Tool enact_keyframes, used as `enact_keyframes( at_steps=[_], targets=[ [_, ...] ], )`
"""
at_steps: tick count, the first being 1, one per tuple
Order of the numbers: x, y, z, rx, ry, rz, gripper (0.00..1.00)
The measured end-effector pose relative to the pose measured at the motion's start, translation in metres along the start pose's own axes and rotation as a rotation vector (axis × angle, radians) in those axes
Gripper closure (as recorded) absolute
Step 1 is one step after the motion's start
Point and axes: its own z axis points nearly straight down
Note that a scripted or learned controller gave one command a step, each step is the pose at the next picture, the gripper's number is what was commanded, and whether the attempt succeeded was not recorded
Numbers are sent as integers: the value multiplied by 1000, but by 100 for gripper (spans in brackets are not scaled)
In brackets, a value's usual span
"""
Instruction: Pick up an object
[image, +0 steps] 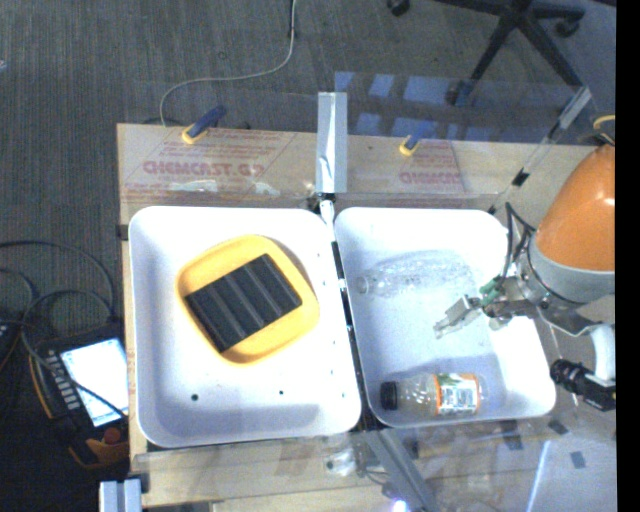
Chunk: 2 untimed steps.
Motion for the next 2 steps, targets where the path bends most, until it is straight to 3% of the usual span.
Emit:
enact_keyframes(
  at_steps=[1, 2],
  targets=[
    [-46, -6, 99, 1, 2, -126, 0],
    [21, 34, 127, -12, -4, 39, 0]
  ],
)
